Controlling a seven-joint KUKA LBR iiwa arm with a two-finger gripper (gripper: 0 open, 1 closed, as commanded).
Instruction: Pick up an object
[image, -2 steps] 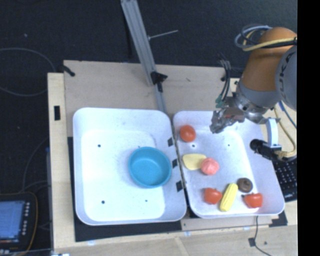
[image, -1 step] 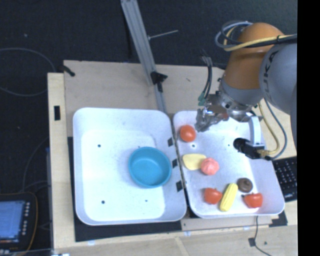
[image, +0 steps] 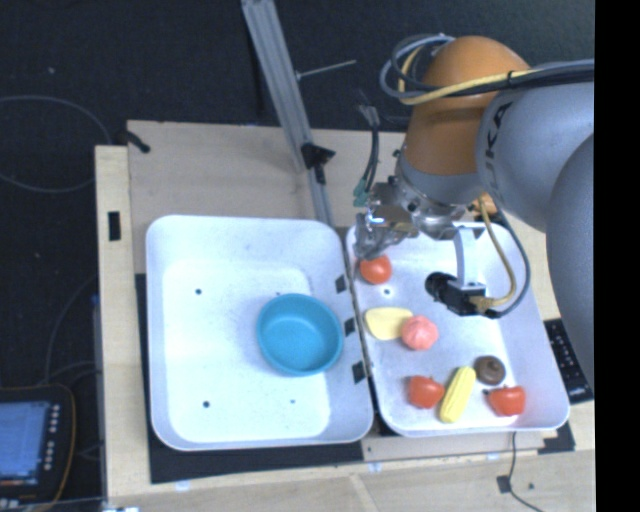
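Dark floor with loose cables all round, and in the middle a pale wooden bench (image: 230, 165) carrying two shallow white bins side by side. Starting at the claw: the gripper (image: 372, 240) hangs over the far-left corner of the right bin (image: 530, 350), right above a small red-orange ball (image: 376, 269) that sits against the bin's left wall. How wide the claw stands, honestly can't tell from here, the wrist clutter hides it, and I see nothing gripped in it.

My guess is that ball is the target. It's round and tucked near the wall, so I'd say come straight down and centred, otherwise it'll probably squirt sideways or a finger clips the rim.

Moving outward in the same bin: a yellow lemon-ish piece (image: 386, 322) touching a pink ball (image: 420, 333) mid-bin, then along the near edge a red piece (image: 424, 391), a yellow corn-like thing (image: 458, 393), a brown lump (image: 489, 370) and another red one (image: 507, 400). The left bin (image: 200, 260) holds a blue bowl (image: 298, 334) near its right wall.
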